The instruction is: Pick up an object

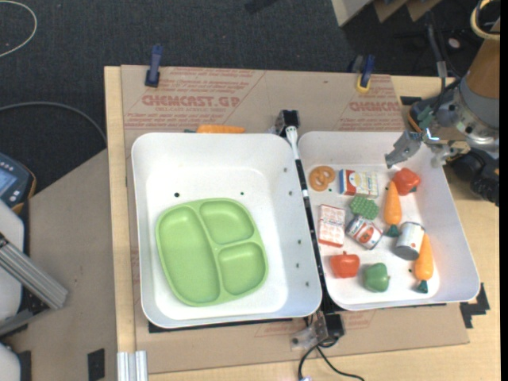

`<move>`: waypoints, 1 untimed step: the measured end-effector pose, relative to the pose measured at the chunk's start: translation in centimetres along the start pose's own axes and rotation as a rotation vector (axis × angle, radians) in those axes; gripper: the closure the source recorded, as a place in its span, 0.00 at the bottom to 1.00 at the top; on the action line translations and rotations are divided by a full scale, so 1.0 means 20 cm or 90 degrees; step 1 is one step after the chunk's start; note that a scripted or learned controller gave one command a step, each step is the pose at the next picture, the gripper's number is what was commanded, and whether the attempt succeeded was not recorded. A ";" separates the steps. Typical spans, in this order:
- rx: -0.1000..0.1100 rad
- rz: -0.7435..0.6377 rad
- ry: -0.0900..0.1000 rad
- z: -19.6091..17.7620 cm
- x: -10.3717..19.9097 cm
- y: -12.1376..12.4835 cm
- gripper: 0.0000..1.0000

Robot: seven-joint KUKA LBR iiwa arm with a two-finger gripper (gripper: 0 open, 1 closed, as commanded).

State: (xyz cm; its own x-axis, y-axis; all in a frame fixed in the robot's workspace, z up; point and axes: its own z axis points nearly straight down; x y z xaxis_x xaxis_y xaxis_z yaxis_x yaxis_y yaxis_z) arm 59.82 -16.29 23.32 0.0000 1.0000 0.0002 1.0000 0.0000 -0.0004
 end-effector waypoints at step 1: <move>0.003 0.002 0.003 0.77 -0.14 0.00 0.00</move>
State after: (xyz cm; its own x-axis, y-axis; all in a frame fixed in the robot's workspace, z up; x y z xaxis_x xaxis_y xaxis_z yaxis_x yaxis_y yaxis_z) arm 59.88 -18.99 7.87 0.0038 1.0000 0.0049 1.0000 -0.0038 -0.0045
